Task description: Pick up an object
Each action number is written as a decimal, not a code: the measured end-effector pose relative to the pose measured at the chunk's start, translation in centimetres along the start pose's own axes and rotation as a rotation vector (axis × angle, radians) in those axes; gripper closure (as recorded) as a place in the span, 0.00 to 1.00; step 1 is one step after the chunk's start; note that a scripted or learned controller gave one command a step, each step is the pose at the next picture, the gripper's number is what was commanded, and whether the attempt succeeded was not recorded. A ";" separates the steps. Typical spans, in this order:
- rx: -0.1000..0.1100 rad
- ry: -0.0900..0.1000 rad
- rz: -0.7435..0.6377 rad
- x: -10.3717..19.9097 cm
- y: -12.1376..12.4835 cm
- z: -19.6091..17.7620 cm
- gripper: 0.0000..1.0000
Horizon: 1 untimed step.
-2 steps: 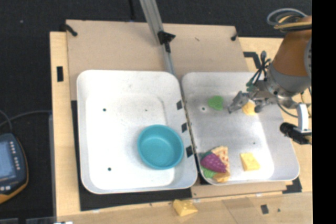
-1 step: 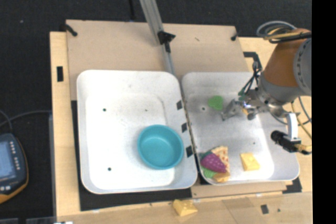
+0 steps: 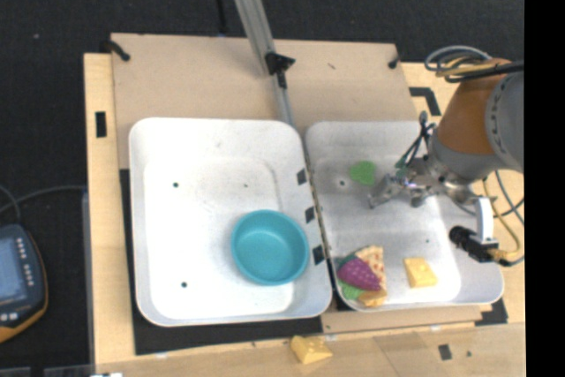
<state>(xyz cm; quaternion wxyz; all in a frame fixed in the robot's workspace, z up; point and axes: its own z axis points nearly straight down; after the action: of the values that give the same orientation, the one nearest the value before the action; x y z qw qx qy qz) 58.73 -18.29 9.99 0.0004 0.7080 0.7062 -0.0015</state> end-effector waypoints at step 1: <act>-0.006 0.000 0.003 -0.1 0.1 -1.3 1.00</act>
<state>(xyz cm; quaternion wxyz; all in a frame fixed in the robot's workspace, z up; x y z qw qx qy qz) 58.86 -18.37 11.26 0.0025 0.7091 0.7051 0.0005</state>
